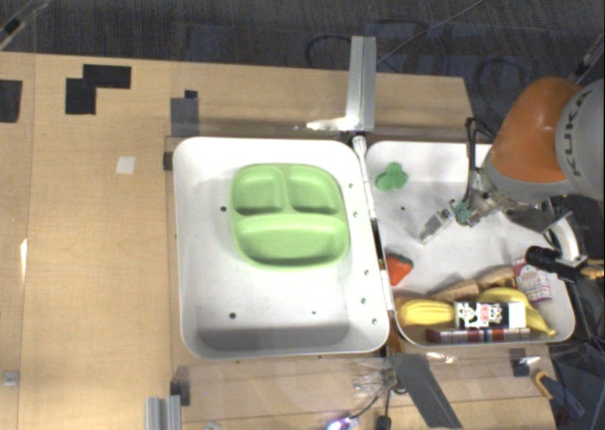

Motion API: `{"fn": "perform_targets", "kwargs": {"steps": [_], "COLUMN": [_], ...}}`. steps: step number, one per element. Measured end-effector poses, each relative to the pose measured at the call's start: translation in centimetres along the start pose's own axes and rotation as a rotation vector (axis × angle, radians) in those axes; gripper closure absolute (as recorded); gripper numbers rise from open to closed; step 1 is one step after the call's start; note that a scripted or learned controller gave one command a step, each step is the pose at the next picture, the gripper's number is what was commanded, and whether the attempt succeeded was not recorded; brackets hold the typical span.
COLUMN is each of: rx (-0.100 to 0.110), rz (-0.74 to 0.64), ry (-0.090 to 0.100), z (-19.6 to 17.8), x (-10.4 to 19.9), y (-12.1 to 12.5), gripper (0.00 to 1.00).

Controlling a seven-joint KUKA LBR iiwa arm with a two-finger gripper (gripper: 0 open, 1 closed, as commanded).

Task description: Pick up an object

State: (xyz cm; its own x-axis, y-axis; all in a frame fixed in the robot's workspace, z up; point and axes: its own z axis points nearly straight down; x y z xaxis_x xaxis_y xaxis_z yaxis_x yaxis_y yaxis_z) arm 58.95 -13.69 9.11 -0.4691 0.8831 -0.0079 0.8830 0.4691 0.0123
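White plastic bins side by side on a wooden bench. Left bin holds a green divided tray, lying flat near the middle. Right bin holds the loose stuff: small green lump near the back left corner, red-orange piece against the left wall, two bananas along the front wall, a dark flat packet with a label lying across them, a brownish piece just behind, and a small wrapped item at the right end.

Grey arm with the orange band comes in from the right. Gripper sits low over the bare middle of the right bin, apart from every object; nothing seen between its tips. Whether it is spread or pressed together: cannot tell, too small and blurred.

No object picked yet; likely still at the approach stage. Nearest candidates are the green lump behind it and the red-orange piece in front-left. Both look light and small. The green lump looks soft, probably squeezable, so grab across its middle. The red-orange piece is touching the wall, so there is little room for a finger on that side. The bananas look heavier and curved with smooth skin, so they may slip; take one across the middle, not at the ends.
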Motion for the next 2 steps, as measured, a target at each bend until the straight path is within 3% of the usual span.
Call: {"fn": "perform_targets", "kwargs": {"steps": [1, 2], "rx": [0.007, 0.000], "rz": [0.047, 0.002], "ry": [0.004, 0.000], "z": [-2.8, 0.2], "x": [-1.2, -2.5], "y": [-5.1, 3.8], "gripper": [0.00, 0.00]}}
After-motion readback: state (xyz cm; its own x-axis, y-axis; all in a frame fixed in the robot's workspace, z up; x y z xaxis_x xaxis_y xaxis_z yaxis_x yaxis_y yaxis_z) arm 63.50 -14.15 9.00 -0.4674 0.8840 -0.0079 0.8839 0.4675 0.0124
